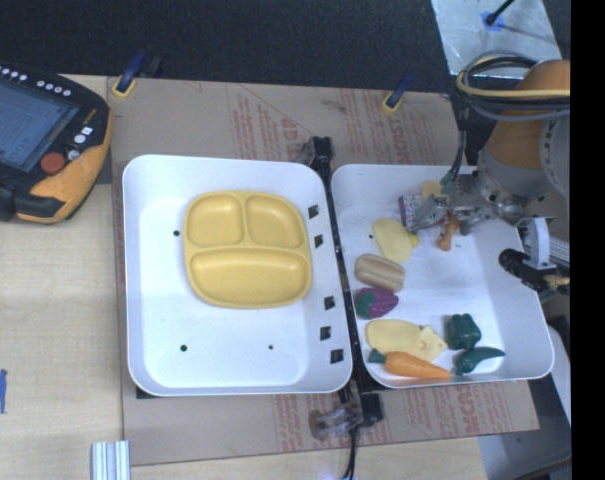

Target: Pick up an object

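Camera view: I look down at a slant on my workspace, listed from biggest to smallest.
Counter (62,308): pale wood with a brown cardboard sheet under both bins.
Left bin (152,353): white and shallow, touching the right bin along its inner wall.
Right bin (502,308): white, with all the loose pieces in it.
My arm (517,133): grey with an orange band, reaching in from the right over the right bin's far corner.
Yellow tray (248,248): three compartments, lying in the left bin, well apart from my tool.
Pendant (37,143): black and orange handset on the counter, left of the bins.
My tool (444,213): low over the far part of the right bin; I cannot tell whether it is released or clenched, nor whether anything is in it.
Purple packet (412,208): just beside my tool on its left.
Pale yellow piece (392,238): near my tool, just in front of it.
Tan roll (379,270): beside the bin's inner wall.
Purple piece (376,302): touching the roll's near side.
Yellow wedge (402,336): near the front wall.
Carrot (416,366): against the wedge's near edge.
Green pieces (466,343): right of the wedge.
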Controlling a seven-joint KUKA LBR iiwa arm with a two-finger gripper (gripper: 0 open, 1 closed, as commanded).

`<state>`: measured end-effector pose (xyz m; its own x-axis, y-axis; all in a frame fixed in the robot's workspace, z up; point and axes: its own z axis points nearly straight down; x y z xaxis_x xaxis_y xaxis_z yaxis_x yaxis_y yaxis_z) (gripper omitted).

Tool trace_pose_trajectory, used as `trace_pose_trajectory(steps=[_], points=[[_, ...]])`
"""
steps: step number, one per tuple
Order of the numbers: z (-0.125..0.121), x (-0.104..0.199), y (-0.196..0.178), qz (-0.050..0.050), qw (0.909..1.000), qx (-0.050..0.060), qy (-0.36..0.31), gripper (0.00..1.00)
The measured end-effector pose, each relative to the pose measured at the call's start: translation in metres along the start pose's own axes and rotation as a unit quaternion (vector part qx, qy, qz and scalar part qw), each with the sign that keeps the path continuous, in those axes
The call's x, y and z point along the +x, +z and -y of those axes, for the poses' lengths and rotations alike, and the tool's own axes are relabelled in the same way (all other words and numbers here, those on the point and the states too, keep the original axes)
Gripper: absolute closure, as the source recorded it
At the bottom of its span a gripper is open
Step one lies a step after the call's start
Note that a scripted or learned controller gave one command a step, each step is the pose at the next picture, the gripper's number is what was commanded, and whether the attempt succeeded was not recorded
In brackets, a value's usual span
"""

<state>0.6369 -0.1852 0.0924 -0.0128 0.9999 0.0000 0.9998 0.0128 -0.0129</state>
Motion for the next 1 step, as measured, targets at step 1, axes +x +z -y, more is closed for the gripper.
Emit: trace_pose_trajectory(steps=[1], points=[[0.0011, -0.0015, -0.0116, 0.001, 1.0000, -0.005, 0.002, 1.00]])
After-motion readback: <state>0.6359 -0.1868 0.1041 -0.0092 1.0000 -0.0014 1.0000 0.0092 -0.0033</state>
